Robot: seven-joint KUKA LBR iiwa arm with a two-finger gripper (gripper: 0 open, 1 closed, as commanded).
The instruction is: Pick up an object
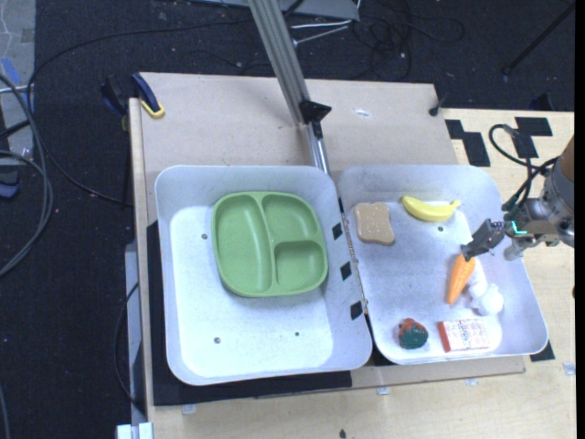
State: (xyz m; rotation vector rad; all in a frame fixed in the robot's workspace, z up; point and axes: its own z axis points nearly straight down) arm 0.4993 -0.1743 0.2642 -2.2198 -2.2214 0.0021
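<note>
In right bin (pixel 521 309): one carrot (pixel 459 278), one banana (pixel 430 208) | gripper (pixel 483 241): spread wide, holding nothing

In the right-hand bin (pixel 512 273) lie the loose pieces. A yellow banana (pixel 430 208) rests near the far side, curved, lying flat. Just left of it sits a tan slice of bread (pixel 375 224), flat on the bin floor. An orange carrot (pixel 460 278) lies toward the right side, its length running near to far, with a small white object (pixel 486 295) just beside its lower end. Near the front edge sit a red-and-green round item (pixel 412 334) and, to its right, a flat red-and-white packet (pixel 470 334).
</note>
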